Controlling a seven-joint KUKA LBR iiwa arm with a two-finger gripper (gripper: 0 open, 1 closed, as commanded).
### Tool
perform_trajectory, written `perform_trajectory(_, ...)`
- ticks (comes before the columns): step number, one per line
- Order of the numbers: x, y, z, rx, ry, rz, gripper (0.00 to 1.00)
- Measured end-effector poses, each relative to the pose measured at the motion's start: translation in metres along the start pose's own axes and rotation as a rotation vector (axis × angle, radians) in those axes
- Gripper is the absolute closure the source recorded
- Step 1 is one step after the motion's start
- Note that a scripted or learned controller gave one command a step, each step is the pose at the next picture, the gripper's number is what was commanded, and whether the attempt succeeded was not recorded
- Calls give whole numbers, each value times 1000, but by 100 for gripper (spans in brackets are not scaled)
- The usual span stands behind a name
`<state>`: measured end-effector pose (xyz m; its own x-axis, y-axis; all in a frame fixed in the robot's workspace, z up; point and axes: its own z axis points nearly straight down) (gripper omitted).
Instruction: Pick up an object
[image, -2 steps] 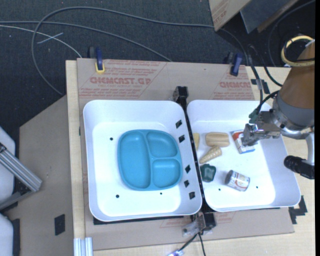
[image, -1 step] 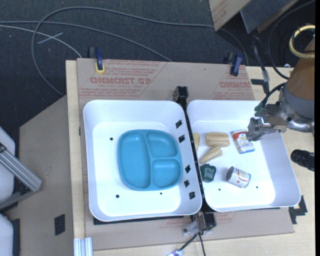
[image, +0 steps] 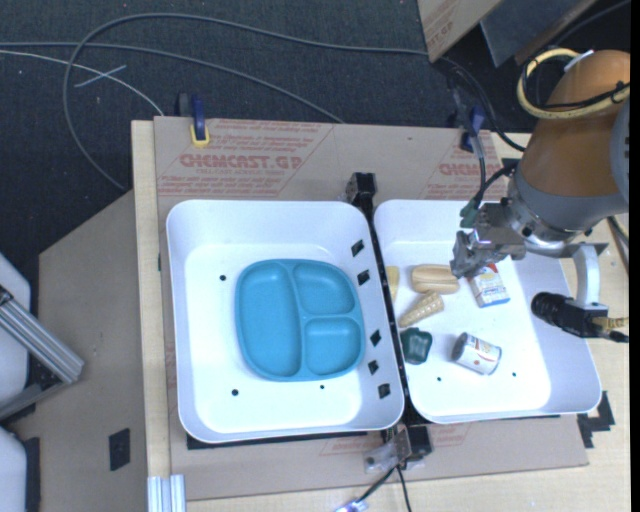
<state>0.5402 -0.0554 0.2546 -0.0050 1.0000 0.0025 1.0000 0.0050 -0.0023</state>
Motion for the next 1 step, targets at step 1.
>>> perform_trajectory(1, 61, 15, 9, -3, 0, -2, 100)
